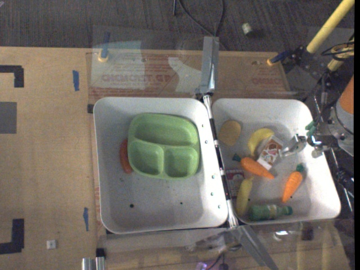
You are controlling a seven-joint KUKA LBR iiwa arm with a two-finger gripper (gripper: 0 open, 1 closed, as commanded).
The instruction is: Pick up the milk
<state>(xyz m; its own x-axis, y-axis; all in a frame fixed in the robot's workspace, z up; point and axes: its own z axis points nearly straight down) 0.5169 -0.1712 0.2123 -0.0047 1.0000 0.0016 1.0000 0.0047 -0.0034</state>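
A tan wooden bench (45,167) sits on dark carpet, with two shallow white bins side by side on it. The left bin (112,207) holds a green divided plate (163,145), and an orange thing (124,156) pokes out from under the plate's left edge. The right bin (323,198) holds the toys: a small milk carton (269,153) with a red and white face lies near the middle, just right of a yellow banana (259,138) and touching the top of a carrot (256,167) that slants across below it. A tan round piece (229,132) sits to the far left of the bin, a second banana (244,194) lies near the divider, a second carrot (292,184) lies to the right, and a green bottle (270,211) rests along the near wall. The gripper (294,146) reaches in from the right and sits just right of the carton; whether it is open or closed cannot be told, and nothing is seen in its grasp.
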